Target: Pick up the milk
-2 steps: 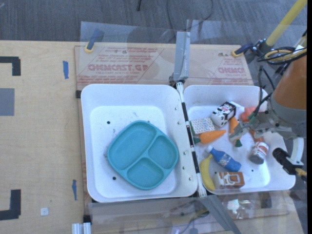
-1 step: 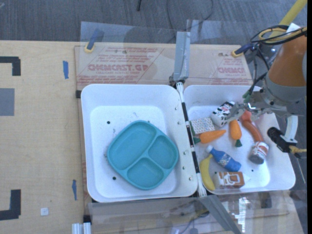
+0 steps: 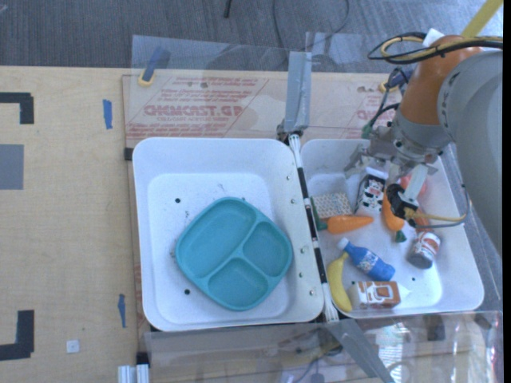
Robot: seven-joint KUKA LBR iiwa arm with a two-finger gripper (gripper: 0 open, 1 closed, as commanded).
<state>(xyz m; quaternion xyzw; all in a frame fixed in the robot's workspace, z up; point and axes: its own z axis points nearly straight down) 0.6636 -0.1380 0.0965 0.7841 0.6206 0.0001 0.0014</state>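
Note:
The milk [image 3: 371, 191] is a small white carton with black cow patches, standing near the back middle of the right bin [image 3: 467, 282]. My gripper [image 3: 377, 171] hangs from the orange-banded wrist directly over the carton's far end. Its fingers are spread open, one grey finger [image 3: 354, 164] angling out to the left. The carton sits just below the fingertips and nothing shows it clamped between them.
Around the milk lie a carrot [image 3: 350, 223], an orange item [image 3: 393, 214], a red item [image 3: 416, 185] and a tan textured square [image 3: 330, 206]. Nearer the front are a blue bottle [image 3: 369, 260], a can [image 3: 425, 247], a banana [image 3: 338, 284] and a brown carton [image 3: 377, 294]. A teal divided plate [image 3: 233, 252] lies in the left bin [image 3: 156, 166].

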